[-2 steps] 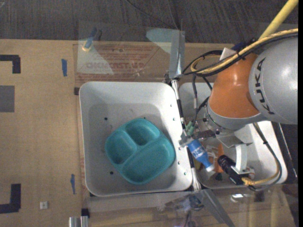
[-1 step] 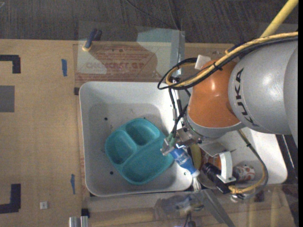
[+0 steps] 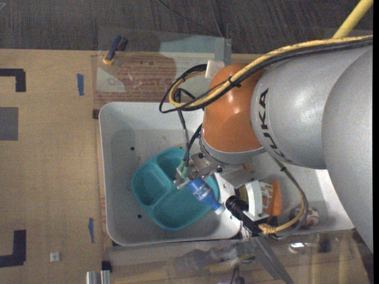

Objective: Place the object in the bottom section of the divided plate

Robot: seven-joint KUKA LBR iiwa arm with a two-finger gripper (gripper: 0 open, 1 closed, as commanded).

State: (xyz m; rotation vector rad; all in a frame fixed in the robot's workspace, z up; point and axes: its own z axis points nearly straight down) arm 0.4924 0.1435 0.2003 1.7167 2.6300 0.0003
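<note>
Overhead, the grey arm [image 3: 314, 105] is reaching in from the right, its orange band bending down over the teal divided plate [image 3: 169, 188] lying in the white bin [image 3: 118, 158]. Its end effector [image 3: 188, 175] is hanging above the plate; I cannot tell its grip. A blue object [image 3: 201, 190] is sitting beside it over the plate's right edge.

A shallow white plastic bin [image 3: 115, 158] sits on the pale wooden tabletop [image 3: 47, 158]. At its eleven o'clock an orange-and-blue clamp [image 3: 113, 48] grips the board edge. Blue tape strips [image 3: 80, 84] and black square markings [image 3: 15, 80] lie at nine o'clock. Dark grey carpet [image 3: 71, 10] fills twelve o'clock.
</note>
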